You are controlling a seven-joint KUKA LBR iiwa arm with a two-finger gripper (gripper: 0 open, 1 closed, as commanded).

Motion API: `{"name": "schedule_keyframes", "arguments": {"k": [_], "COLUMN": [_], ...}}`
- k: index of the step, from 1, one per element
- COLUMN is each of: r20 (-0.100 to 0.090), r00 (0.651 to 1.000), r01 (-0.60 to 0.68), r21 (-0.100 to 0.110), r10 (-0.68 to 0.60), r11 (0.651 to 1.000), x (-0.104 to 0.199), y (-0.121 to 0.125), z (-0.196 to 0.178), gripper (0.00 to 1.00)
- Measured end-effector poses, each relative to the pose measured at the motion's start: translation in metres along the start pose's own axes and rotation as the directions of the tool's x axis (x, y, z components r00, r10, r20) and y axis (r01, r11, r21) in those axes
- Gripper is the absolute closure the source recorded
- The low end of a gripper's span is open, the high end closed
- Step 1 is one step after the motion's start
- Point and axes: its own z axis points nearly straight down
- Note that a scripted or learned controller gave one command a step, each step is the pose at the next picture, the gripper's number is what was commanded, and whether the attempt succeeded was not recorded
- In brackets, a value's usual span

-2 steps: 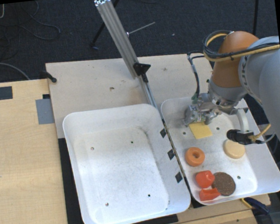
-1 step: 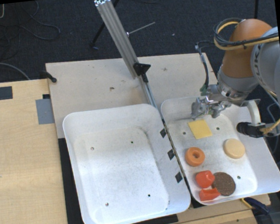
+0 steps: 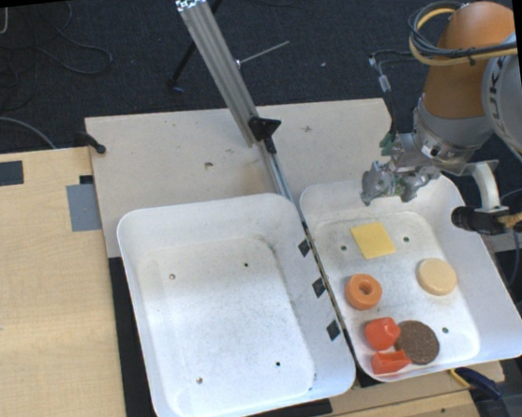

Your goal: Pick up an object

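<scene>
The gripper hovers above the far rim of the right bin; I cannot tell its opening. The nearest pickable object, a yellow slice, lies just beyond that rim toward the camera, with open floor around it. A straight descent there should avoid the orange ring and cream disc farther along.

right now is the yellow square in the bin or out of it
In. The yellow square lies flat on the floor of the right bin, just below the gripper.
</scene>
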Motion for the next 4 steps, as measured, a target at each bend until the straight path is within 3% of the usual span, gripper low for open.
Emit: {"name": "schedule_keyframes", "arguments": {"k": [1,2,4], "r20": [0.001,-0.003,-0.002], "r00": [1.0,1.0,1.0], "r01": [0.001,0.002,0.002], "r21": [-0.001,0.006,0.01], "r10": [-0.001,-0.002,-0.002], "r11": [1.0,1.0,1.0], "x": [-0.006,0.047,0.142], "y": [0.01,-0.009,-0.058], "z": [-0.052,-0.056,-0.031], "gripper": [1.0,1.0,1.0]}}
